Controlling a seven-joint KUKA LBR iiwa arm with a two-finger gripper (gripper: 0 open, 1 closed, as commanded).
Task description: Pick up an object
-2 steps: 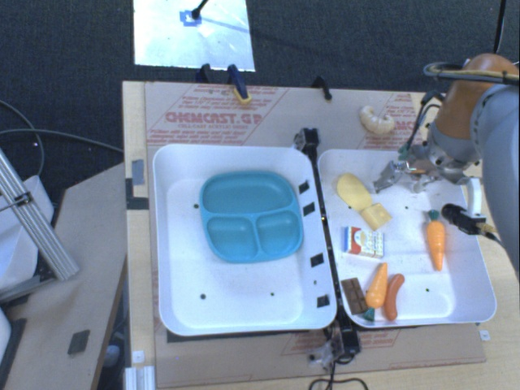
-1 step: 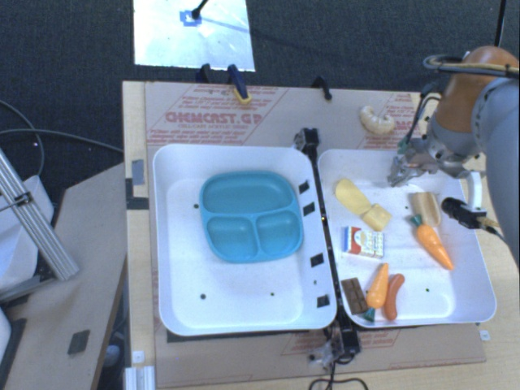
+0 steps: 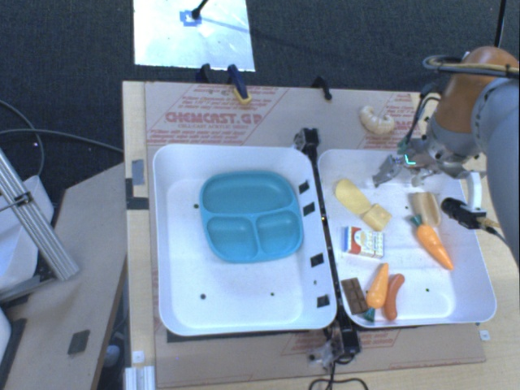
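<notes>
My gripper [image 3: 389,170] hangs over the back of the right bin [image 3: 471,299], its fingers open and nothing between them. Just in front and to the left of it lies a yellow wedge [image 3: 358,201]. Further forward are a small white carton [image 3: 363,241], an orange carrot [image 3: 435,247] with a beige piece [image 3: 423,207] at its top, a smaller orange piece [image 3: 378,287], a red sausage [image 3: 393,296] and a brown bar [image 3: 352,293].
The left bin [image 3: 183,299] holds a blue divided plate [image 3: 250,216]. A white ridged object [image 3: 377,120] lies on the board behind the right bin. The arm reaches in from the right, over the right bin's back corner.
</notes>
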